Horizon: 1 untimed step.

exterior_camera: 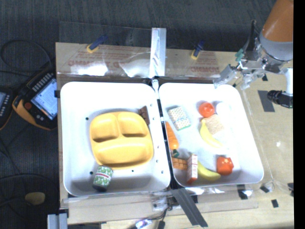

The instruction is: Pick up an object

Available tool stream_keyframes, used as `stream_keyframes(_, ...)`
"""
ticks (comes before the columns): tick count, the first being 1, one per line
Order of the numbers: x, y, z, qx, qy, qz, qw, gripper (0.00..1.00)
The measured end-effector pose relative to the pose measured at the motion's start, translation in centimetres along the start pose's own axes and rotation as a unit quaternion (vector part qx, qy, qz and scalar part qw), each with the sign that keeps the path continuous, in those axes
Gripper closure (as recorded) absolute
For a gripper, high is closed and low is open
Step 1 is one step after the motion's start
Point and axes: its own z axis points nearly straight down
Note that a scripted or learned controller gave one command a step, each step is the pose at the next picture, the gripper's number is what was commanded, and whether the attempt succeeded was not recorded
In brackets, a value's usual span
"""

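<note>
Bins (71, 128) white. Tray (121, 140) yellow. Cup (102, 176) green-and-white patterned, dark base. Small block (144, 114) behind tray dark brown. Box (179, 118) pale with green dotted pattern. Tomato (207, 109) red-orange. Banana (208, 136) pale yellow; second banana (208, 172) deeper yellow. Cracker (215, 124) beige, speckled. Carrot (172, 136) orange, green top. Waffle (178, 162) brown grid. Carton (192, 168) red and white. Pepper (225, 164) red-orange. Arm (279, 20) orange band over grey. Bench (271, 142) tan. Clips (96, 43) blue and yellow. Pendant (40, 101) orange-black, bluish screen.
</note>
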Motion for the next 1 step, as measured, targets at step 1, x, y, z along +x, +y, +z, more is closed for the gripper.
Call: stream_keyframes(1,1.77,-2.09,10.82,0.001,0.000,-0.017,0.9998,0.00)
